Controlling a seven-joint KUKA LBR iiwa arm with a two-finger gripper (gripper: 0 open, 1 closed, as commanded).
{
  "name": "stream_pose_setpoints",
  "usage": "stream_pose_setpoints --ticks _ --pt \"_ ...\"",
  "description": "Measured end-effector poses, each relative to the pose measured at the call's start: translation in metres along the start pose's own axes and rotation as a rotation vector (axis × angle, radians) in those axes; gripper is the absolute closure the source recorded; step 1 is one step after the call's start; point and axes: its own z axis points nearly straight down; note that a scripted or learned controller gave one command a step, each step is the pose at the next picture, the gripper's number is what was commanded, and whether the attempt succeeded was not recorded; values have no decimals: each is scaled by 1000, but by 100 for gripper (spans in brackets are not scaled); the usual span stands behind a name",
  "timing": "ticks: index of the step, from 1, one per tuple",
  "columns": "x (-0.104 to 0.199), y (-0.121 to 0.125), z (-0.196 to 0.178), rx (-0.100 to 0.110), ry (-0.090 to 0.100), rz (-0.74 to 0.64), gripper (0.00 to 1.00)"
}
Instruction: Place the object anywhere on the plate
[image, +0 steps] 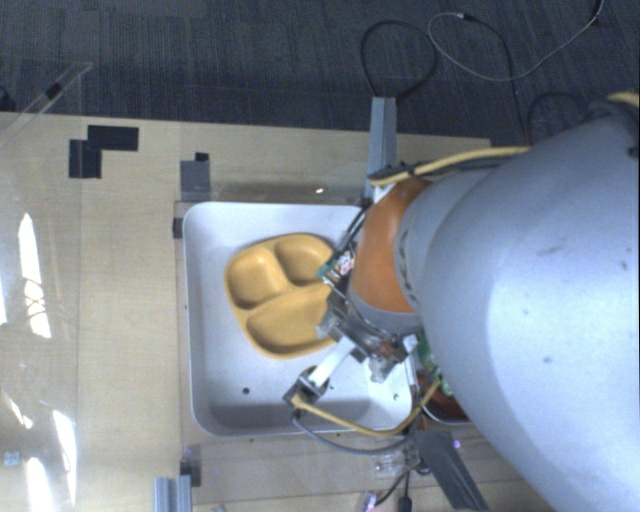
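A yellow plate (272, 293) with three compartments lies in the left white bin (215, 390), toward its back right. My gripper (350, 338) hangs at the plate's right edge, close over the front compartment, below the orange band of the arm. The wrist hides whatever may be between its fingers.
The grey arm (530, 320) covers nearly all of the right bin. A reddish-brown rounded thing (447, 405) peeks out under the arm at the front. The left bin's front and left floor is bare white. Metal posts stand at the bin corners.
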Motion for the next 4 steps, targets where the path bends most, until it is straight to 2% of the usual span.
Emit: stream_pose_setpoints --ticks 1,2,4 --pt "11 40 -107 -5 5 216 0" --pt "62 -4 -290 -6 10 238 0" --pt "62 -4 -289 -6 9 239 0"
